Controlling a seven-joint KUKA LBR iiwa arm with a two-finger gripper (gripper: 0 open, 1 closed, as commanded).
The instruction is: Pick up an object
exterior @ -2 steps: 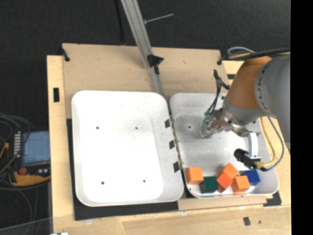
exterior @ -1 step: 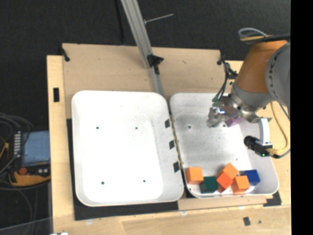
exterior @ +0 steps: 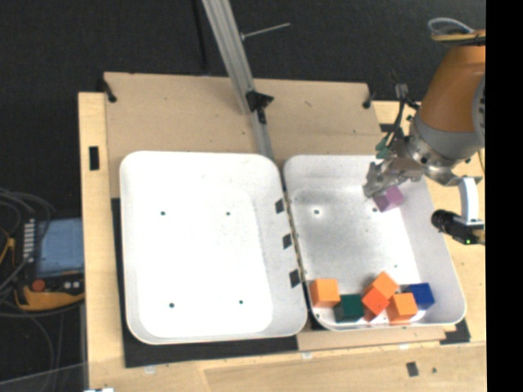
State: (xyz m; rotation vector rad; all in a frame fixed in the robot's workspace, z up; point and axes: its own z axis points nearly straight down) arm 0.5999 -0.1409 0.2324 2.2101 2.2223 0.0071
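One purple block [exterior: 391,197] is sitting pinched between my gripper [exterior: 382,188] fingers over the right bin [exterior: 347,219], so I'm lifting straight, slowly, avoiding the far rim.

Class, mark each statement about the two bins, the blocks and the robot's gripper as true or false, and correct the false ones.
1. The small purple block is at the gripper. True.
2. The dark green cube lies in the left white bin. False: it lies in the right white bin.
3. The blue cube sits near the right bin's front edge. True.
4. The orange cubes are stacked in a tower. False: they lie side by side on the bin floor.
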